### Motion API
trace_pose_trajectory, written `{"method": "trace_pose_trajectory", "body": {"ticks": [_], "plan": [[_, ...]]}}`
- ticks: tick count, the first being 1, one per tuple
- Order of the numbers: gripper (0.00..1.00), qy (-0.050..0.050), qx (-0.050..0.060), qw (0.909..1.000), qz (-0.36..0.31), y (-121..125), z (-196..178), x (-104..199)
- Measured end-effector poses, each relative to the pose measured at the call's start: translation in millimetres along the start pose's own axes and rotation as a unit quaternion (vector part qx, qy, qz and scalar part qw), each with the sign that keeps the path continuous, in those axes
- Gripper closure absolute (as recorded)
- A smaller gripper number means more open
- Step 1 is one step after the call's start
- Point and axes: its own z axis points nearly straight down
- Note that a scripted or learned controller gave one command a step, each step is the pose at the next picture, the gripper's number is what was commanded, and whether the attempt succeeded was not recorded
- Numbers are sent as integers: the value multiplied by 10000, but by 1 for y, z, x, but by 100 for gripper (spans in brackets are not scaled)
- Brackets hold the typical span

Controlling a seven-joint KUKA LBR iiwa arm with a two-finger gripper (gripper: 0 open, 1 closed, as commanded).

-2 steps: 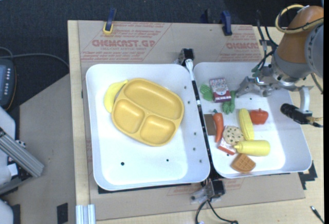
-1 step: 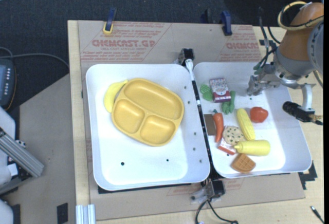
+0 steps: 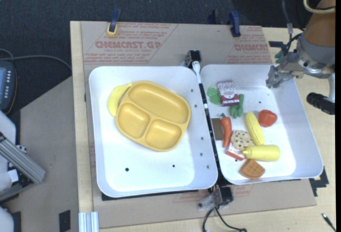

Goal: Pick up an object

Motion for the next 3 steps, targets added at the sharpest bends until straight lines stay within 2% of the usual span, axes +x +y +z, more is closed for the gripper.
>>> {"method": "trace_pose_trajectory", "body": {"ticks": [1,2,3], "plan": [[100,2,-1,10000,-4,-5,-49,6],[100,5,11,10000,-2,-4,-66,5],[100,26,50,10000,-23,-13,-56,61]]}}
